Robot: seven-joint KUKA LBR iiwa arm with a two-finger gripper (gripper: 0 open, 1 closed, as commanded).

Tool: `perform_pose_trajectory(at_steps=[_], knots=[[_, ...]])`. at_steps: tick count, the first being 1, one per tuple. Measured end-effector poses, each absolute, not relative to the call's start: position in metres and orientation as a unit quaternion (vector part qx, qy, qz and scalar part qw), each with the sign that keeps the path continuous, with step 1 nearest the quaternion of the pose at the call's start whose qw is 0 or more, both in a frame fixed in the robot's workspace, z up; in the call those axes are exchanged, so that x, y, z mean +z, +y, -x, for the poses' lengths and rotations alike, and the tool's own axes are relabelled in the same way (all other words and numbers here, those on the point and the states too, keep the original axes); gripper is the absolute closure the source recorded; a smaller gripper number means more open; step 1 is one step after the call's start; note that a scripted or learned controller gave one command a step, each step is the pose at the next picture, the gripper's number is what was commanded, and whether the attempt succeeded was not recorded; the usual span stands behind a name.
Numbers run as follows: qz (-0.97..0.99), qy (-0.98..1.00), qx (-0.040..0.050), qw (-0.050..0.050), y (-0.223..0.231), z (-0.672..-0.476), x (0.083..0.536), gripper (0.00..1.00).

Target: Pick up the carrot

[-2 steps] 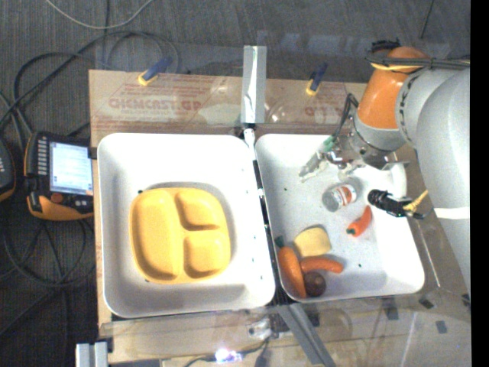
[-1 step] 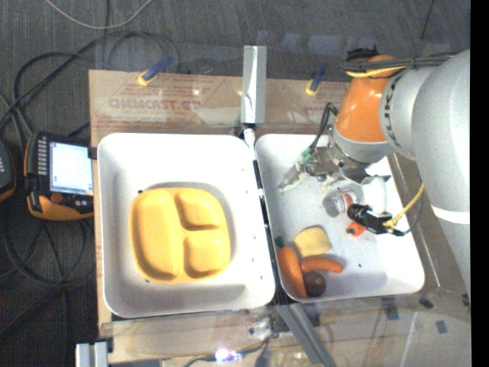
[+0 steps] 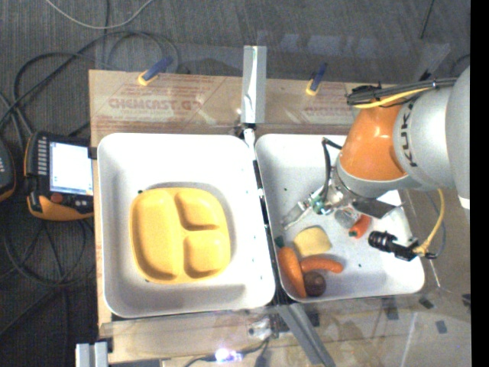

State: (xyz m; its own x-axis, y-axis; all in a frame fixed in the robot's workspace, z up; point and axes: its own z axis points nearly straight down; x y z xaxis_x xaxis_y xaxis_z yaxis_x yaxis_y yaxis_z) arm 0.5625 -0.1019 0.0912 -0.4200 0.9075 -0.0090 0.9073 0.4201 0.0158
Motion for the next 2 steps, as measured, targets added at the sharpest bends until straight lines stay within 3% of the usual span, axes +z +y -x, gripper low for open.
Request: perform_pose_trajectory(at_steps=[1,2], knots=[[-0.617,0.787,0.0058,0.009,-0.1029,-0.5277,0.0914,0.0],[-0.617,0.787,0.006,0.009,-0.1031,-0.5285,0.1013,1.0]])
